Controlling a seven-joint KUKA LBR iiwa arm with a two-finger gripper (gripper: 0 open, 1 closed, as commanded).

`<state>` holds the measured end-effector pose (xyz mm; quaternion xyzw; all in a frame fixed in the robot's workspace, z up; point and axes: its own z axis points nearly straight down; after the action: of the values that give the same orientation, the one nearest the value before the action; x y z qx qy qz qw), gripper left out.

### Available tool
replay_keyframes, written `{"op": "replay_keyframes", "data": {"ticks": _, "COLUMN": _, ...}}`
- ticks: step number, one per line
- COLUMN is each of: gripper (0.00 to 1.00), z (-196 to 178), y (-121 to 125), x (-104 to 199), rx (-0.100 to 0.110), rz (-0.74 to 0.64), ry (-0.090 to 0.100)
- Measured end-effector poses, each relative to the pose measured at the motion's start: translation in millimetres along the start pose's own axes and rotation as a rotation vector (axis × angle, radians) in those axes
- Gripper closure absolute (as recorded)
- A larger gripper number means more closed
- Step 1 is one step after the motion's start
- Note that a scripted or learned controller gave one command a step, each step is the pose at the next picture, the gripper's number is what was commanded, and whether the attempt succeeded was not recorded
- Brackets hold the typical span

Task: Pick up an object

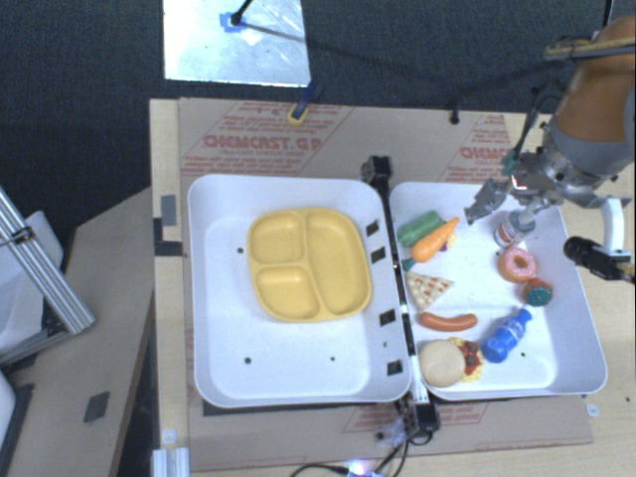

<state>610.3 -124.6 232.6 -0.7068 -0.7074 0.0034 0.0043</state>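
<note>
In the right bin (571, 351) lie several toy foods: a green vegetable (418, 227), an orange carrot (435, 239), a pizza slice (429, 288), a sausage (447, 320), a burger (445, 362), a blue bottle (506, 336), a pink donut (518, 263), a small teal piece (538, 291) and a small red-and-white can (508, 233). My gripper (505, 210) hangs over the bin's far part, just above the can. It is open, one finger to the can's left and the other to its right, with nothing lifted.
The left bin (214, 351) holds a yellow divided plate (303, 264). A black divider (390, 266) runs between the two bins. A shiny metal sheet (237, 28) lies beyond the bench at the top left.
</note>
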Motion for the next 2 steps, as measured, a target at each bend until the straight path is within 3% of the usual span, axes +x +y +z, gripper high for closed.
{"op": "replay_keyframes", "data": {"ticks": 1, "gripper": 0.00, "z": -7, "y": 2, "x": 0, "rx": -0.013, "rz": -0.002, "ry": -0.002}}
{"op": "replay_keyframes", "data": {"ticks": 2, "gripper": 0.00, "z": 47, "y": 12, "x": 4, "rx": -0.009, "rz": -0.005, "ry": -0.001}}
